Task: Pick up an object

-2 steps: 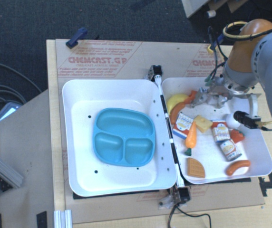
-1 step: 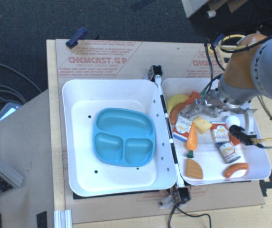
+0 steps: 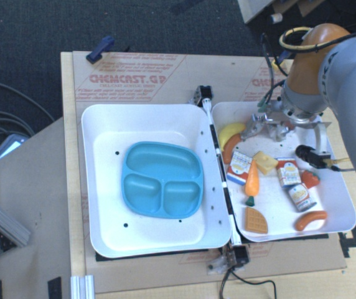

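- Gripper [image 3: 269,127] — above the right bin [image 3: 346,198], near a banana [image 3: 231,131]; finger state cannot be told.
- Left bin [image 3: 97,167] — holds 1 blue tray [image 3: 162,179].

Left bin [image 3: 97,167] holds a divided tray [image 3: 162,179]. Right bin [image 3: 340,198], just beside it, holds small items: carrot [image 3: 252,179] centre, sausage [image 3: 310,220] near right, waffle [image 3: 256,220] near left.

Cardboard-topped bench [image 3: 134,80] bears two white bins [image 3: 97,167] side by side

blue tray [image 3: 162,179] in left bin [image 3: 97,167], toy food [image 3: 271,185] right
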### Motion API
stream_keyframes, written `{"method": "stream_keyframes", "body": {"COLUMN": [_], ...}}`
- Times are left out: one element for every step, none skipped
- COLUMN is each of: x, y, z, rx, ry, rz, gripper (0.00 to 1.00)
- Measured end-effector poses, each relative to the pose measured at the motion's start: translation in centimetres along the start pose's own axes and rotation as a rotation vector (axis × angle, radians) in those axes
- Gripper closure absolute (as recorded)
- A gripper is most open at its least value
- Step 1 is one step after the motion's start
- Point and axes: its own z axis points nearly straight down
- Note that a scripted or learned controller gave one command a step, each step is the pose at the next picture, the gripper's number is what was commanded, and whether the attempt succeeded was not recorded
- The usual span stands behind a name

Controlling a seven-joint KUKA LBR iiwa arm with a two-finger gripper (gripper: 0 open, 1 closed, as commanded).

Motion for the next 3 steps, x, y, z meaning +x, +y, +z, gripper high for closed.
{"method": "stream_keyframes", "body": {"x": [-0.6,-0.6,-0.6], "y": [-5.8,-5.8,-5.8], "z": [0.0,-1.0,-1.0], "rx": [-0.033,-0.035,-0.035], "ry": [-0.005,-0.005,-0.005], "rz": [-0.006,-0.006,-0.006], "gripper": [0.00,1.00,0.00]}}
